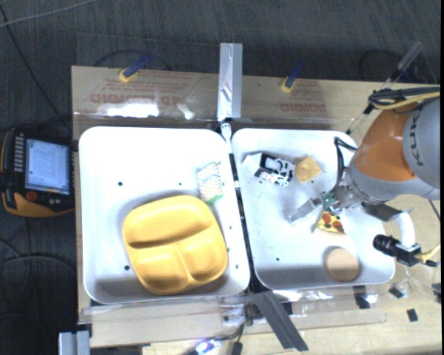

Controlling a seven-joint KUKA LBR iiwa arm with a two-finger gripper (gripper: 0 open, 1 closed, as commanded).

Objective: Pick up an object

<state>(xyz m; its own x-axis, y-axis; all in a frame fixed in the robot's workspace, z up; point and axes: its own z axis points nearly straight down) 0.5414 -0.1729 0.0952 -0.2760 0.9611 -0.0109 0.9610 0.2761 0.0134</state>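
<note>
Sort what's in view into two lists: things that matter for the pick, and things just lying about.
For the pick:
- end effector, low in the right bin
- pizza slice, just beside it
- tan round piece
- yellow lump
- black-and-white item

Lying about:
- yellow tray in the left bin
- small green-white packet
- handheld screen unit off the bench

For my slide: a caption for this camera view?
Gripper low in right bin near pizza toy; yellow tray in left bin.

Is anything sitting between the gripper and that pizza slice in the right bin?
Nothing visible. The gripper hangs directly beside the pizza slice, with bare bin floor around it. The round tan piece lies nearer the front wall, clear of the approach.
</note>
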